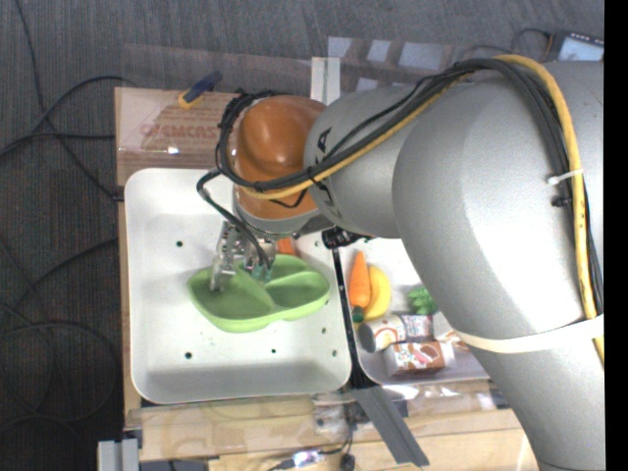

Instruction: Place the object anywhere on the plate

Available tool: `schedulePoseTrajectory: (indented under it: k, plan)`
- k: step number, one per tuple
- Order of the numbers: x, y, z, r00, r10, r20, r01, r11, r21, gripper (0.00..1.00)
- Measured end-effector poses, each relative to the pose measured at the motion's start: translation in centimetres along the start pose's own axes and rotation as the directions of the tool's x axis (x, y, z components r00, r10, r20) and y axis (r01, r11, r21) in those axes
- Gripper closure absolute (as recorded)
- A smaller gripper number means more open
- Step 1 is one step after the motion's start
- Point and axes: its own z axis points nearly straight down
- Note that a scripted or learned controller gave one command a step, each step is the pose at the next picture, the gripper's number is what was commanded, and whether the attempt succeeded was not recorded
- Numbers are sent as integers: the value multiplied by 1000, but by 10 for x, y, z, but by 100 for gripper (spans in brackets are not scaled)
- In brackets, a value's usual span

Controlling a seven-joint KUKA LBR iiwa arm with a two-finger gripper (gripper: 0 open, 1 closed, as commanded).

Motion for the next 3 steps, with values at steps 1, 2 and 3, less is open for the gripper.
schedulePoseTrajectory:
  k: [1,2,3]
  plan:
    - [1,4,-4,1000,-3,-4,3,1000,-3,0]
    - [5,-81,-98,995,99,-16,-99,995,11,0]
    - [4,-80,-106,995,99,-14,-99,995,11,100]
